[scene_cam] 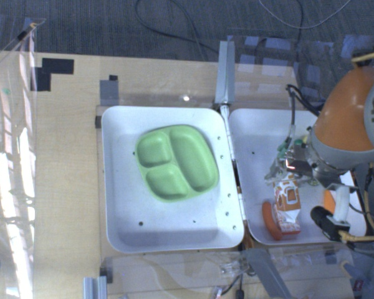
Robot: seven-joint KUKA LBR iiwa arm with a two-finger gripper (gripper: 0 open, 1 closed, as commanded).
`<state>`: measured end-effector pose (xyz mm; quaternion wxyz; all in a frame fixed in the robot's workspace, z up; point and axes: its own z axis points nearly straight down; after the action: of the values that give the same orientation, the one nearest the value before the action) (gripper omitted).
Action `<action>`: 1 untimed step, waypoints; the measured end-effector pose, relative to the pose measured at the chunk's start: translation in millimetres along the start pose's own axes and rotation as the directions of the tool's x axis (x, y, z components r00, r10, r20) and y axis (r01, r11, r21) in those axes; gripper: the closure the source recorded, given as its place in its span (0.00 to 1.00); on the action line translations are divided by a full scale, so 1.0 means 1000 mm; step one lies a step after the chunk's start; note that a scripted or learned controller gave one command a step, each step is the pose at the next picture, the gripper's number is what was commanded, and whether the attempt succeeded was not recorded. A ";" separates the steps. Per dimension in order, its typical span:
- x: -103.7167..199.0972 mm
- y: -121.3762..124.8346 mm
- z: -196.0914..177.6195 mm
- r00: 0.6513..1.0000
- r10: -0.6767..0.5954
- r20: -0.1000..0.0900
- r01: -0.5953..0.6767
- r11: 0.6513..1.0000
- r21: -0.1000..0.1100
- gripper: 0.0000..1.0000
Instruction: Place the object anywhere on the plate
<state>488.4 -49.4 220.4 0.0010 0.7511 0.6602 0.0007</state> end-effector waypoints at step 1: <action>0.148 0.030 -0.072 0.968 -0.252 -0.001 0.252 0.968 -0.002 1.00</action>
<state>537.4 93.7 292.2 0.0015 0.6613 0.7502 0.0016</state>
